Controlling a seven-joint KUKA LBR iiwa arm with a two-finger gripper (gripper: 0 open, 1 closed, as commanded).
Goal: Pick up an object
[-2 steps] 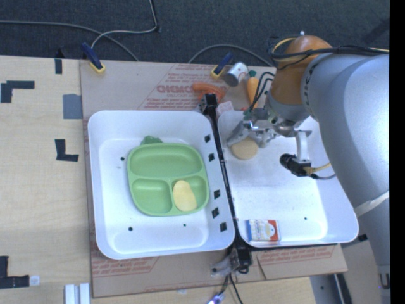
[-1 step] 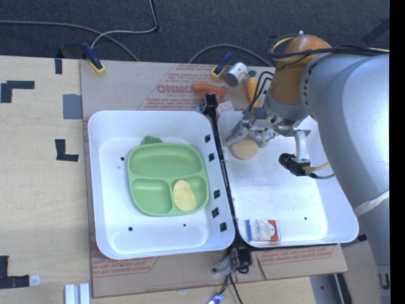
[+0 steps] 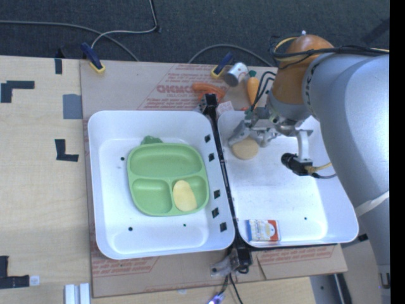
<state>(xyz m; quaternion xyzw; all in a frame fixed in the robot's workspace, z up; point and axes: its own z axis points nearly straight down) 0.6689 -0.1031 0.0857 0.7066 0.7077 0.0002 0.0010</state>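
The jaws hung low in the right bin, directly over a pale tan rounded object near the divider, apparently placed for a straight drop onto it; how far apart they stood could not be told, and nothing showed between them. Further out, a small red-and-white packet lay near that bin's front edge. In the left bin, a green divided plate cradled a yellow piece in one compartment.

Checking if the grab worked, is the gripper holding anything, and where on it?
Cannot be told. The gripper is down right over the tan round object in the right bin.
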